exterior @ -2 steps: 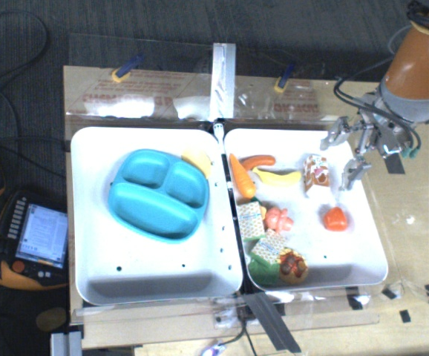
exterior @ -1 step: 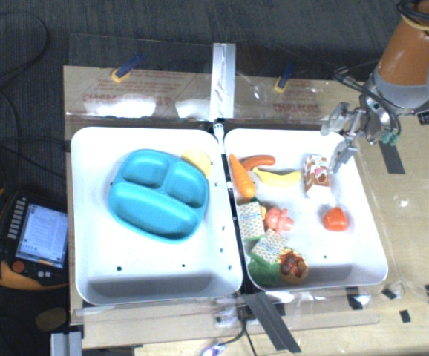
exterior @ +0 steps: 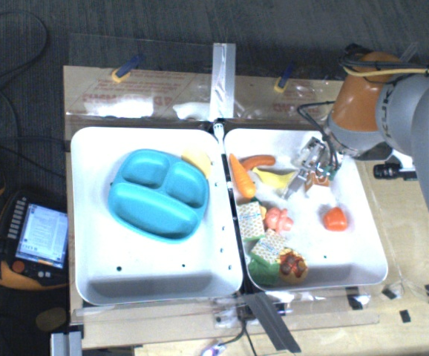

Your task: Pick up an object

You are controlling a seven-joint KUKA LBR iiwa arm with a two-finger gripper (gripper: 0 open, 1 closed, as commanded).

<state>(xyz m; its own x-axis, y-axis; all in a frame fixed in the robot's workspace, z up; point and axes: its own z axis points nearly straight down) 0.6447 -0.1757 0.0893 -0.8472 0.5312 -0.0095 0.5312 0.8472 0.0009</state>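
Here arm (exterior: 381, 110) angled down-left, wrist over right bin (exterior: 363, 199).

So the bench (exterior: 393, 199) is a light wooden top, and two white bins sit right on it side by side, touching along the middle. The right bin (exterior: 363, 221) is the one under the gripper (exterior: 302, 175), the left bin (exterior: 88, 199) sits well off to its left. Behind both, past the gripper, there's a brown cardboard sheet (exterior: 155, 91) under clear plastic, held by two yellow-blue clamps (exterior: 125, 68).
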